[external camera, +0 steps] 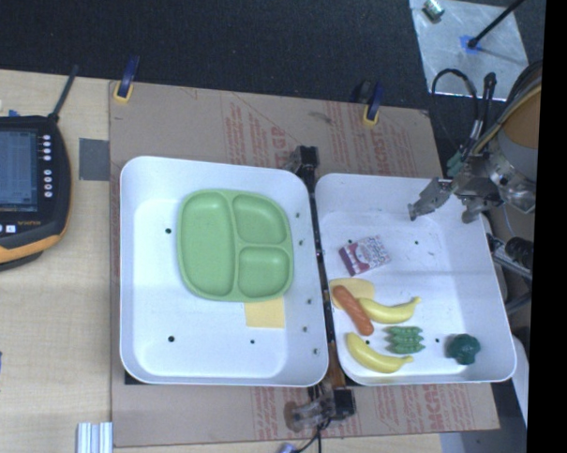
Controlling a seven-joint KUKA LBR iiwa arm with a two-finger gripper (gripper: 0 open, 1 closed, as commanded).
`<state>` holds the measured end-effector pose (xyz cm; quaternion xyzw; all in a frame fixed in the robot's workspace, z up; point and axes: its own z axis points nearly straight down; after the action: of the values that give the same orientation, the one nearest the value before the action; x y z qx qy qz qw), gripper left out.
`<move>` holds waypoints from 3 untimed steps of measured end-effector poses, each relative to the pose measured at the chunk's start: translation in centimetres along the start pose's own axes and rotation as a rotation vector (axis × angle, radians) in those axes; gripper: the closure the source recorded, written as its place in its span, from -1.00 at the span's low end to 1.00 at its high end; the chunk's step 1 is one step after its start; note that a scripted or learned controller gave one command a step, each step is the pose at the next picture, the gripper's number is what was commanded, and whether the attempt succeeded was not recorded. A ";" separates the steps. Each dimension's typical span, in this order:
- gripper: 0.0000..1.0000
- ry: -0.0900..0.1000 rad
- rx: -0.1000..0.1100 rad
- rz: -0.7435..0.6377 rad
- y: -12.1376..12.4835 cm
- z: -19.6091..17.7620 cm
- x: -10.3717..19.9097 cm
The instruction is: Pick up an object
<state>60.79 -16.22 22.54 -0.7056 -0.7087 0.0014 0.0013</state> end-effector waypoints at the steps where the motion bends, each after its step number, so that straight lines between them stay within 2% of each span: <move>1: -1.00 -0.001 -0.003 0.002 -3.4 12.7 3.4; 2: -1.00 -0.001 -0.011 0.002 -0.6 12.9 -2.9; 3: -1.00 0.002 -0.003 0.000 4.1 7.7 5.8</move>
<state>64.83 -10.39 14.86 -0.7056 -0.7086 -0.0003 0.0010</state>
